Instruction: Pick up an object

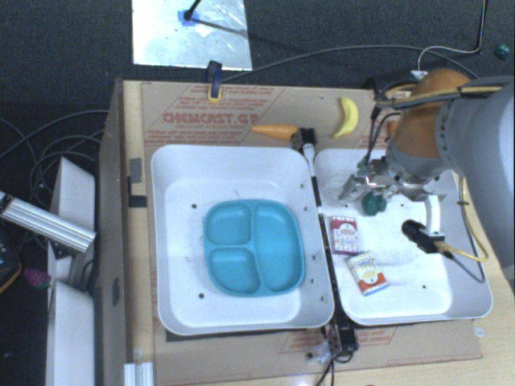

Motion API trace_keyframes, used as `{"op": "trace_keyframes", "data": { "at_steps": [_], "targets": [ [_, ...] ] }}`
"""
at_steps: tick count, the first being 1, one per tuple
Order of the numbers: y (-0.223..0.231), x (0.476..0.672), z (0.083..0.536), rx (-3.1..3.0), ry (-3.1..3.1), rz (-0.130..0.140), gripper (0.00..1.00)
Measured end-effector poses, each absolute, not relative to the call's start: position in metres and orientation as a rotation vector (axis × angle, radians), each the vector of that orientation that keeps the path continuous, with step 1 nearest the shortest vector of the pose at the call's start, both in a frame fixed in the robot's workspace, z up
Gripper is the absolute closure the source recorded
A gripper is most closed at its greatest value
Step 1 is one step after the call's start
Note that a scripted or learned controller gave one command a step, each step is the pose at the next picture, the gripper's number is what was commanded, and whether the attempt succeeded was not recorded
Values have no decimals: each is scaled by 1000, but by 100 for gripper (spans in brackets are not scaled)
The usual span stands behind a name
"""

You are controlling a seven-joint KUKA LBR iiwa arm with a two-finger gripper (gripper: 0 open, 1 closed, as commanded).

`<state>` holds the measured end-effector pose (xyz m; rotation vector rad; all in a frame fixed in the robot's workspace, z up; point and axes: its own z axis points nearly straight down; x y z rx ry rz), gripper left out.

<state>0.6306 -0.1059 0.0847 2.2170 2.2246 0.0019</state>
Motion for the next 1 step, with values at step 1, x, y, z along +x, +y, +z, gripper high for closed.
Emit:
{"op": "trace_keyframes", "data": {
  "at_steps": [1],
  "targets": [
    [-106, 632, 96, 2212, 2225, 4, 100]
  ]
}}
